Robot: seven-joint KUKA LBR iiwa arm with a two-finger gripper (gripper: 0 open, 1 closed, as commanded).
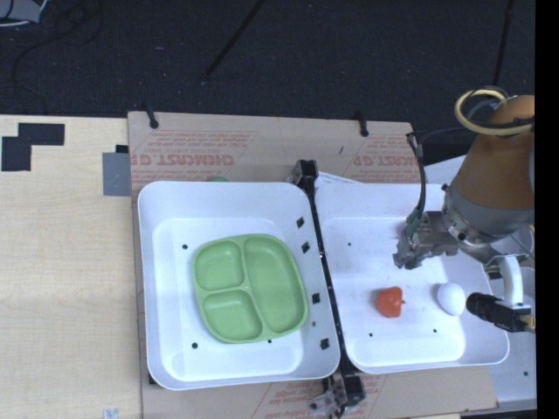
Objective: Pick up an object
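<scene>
Roughly round red object [389, 302], unoriented

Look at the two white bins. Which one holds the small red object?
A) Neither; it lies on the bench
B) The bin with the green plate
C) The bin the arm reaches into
C: the red object lies on the floor of the right bin, below the gripper and beside a white egg-like object; the green plate sits alone in the left bin.

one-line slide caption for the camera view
Gripper over the right bin, above a red object and white egg; green tray left.
</scene>
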